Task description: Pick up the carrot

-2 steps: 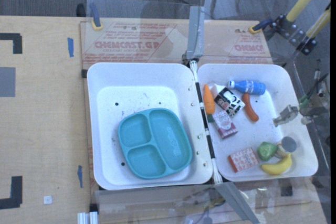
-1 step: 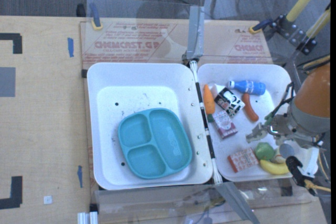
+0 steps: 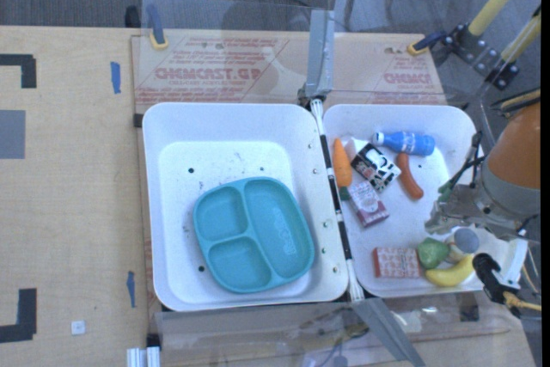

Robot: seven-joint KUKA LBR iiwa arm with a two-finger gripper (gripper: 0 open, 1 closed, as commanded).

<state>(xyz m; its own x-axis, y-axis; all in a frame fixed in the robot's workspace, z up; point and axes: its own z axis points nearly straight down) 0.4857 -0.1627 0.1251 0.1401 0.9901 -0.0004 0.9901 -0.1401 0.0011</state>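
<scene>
The carrot point(image 3: 342, 163) is an orange tapered piece lying along the left wall of the right bin point(image 3: 460, 123), pointing toward the far side. My gripper point(image 3: 449, 216) hangs over the right side of that bin, well to the right of the carrot and apart from it. The arm's orange band point(image 3: 521, 154) sits above it at the view's right edge. Nothing shows between the gripper and the carrot except other items.
The right bin also holds a blue bottle point(image 3: 406, 142), a black-and-white box point(image 3: 378, 166), a reddish sausage point(image 3: 410, 176), a red packet point(image 3: 369, 204), a red box point(image 3: 394, 261), a green fruit point(image 3: 432, 253) and a banana point(image 3: 452, 273). A teal divided plate point(image 3: 252, 234) lies in the left bin point(image 3: 168, 133).
</scene>
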